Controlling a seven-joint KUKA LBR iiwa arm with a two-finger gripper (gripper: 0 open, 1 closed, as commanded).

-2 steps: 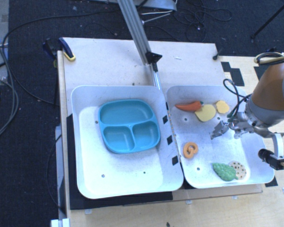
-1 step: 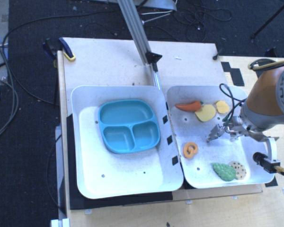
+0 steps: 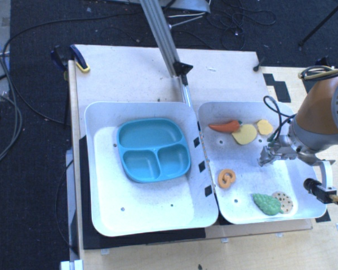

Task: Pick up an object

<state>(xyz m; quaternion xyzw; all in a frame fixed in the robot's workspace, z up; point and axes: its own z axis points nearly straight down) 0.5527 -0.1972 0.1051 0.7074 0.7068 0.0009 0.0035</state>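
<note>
The right bin holds every candidate for the pick, all of them small toy foods, probably light and hard-skinned plastic, so they should lift easily but may skid on the smooth white floor; the orange pretzel lies near the bin's left wall, well apart from its neighbours, and a grip across its outer rim looks the safest hold; the carrot lies lengthwise at the far left and wants a pinch across its narrow middle; the yellow slice and the small yellow piece lie flat and thin, likely hard to get under; the green lump touches the speckled cookie at the near edge, so a close there risks nudging both. The gripper hangs low over bare floor between the yellow slice and the pretzel, with nothing visibly in it; whether its jaws are parted or closed I cannot tell. The left bin carries a blue divided tray.
</note>
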